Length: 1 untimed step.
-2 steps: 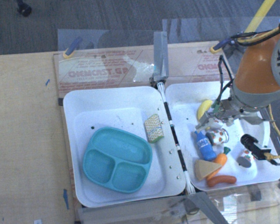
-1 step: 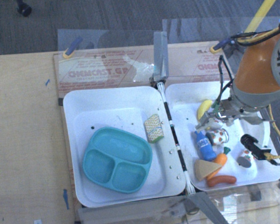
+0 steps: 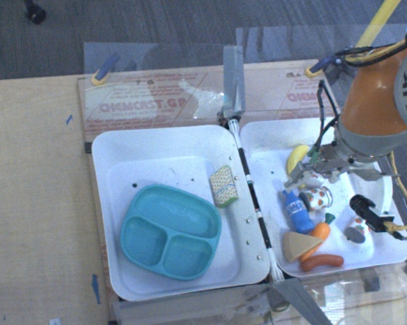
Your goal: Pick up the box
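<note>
The tool (image 3: 309, 175), partly hidden, cannot be read as clenched or released; small checked rectangular box (image 3: 223, 185) sits two o'clock of teal plastic plate (image 3: 167, 212).

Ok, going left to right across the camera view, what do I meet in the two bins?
Teal divided plate → patterned box → blue bottle → small grey and white object.

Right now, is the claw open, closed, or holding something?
Claw: cannot be told from this view. It is over the right bin, while the patterned box lies apart in the left bin.
</note>
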### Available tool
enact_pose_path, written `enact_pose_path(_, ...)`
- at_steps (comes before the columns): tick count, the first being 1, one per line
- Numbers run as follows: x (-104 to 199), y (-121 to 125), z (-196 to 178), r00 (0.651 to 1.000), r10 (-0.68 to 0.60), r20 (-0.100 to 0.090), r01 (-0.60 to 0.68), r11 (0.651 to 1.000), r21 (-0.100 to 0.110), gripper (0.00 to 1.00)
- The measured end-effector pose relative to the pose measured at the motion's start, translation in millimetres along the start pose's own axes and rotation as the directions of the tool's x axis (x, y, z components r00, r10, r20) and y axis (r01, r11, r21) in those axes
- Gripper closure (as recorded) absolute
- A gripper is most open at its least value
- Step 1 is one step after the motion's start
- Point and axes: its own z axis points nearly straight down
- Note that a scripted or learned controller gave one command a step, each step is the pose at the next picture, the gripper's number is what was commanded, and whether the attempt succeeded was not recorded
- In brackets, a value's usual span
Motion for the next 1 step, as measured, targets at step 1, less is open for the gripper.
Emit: enact_pose_path(1, 0.0, 0.0, 0.0, 1.000, 0.000, 0.000, 0.000, 1.000, 0.000, 0.00)
